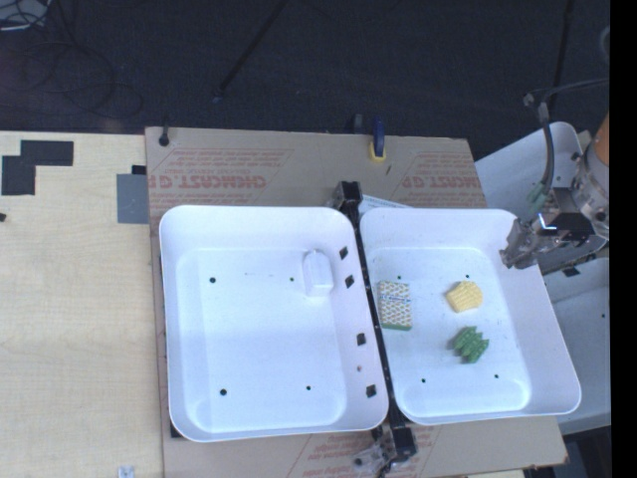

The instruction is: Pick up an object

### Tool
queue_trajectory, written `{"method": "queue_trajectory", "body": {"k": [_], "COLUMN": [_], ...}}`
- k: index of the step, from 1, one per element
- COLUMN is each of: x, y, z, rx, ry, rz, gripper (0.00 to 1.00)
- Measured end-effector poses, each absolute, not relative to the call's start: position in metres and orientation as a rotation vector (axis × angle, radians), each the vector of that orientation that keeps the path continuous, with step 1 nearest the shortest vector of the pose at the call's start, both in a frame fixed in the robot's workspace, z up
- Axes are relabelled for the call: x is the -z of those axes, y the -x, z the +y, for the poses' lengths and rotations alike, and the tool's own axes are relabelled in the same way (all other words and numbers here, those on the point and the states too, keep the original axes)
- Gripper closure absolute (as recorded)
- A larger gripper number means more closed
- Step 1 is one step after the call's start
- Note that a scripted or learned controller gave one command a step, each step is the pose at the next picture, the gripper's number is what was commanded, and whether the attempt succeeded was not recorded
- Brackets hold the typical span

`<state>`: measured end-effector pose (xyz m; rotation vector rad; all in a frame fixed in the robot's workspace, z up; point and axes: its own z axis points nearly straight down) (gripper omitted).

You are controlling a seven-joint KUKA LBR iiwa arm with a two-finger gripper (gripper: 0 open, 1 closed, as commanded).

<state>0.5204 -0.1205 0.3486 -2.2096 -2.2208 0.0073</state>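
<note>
Tool (pixel 518 255) hangs over the right rim of the right bin (pixel 557 366); whether it is wide or narrow I cannot tell. Nearest candidate is the yellow piece (pixel 464 296), lying to the left of the tool and a little toward the front. Green piece (pixel 469 345) sits further forward, the checkered block (pixel 395 306) further left.
</note>
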Motion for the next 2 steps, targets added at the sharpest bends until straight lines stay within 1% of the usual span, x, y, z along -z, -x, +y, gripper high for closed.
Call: {"method": "queue_trajectory", "body": {"k": [1, 2], "x": [-0.430, -0.325], "y": [-0.487, -0.528], "z": [-0.139, -0.100], "rx": [0.004, -0.010], "ry": [2.227, 2.209], "rz": [-2.223, -2.220], "gripper": [1.00, 1.00]}}
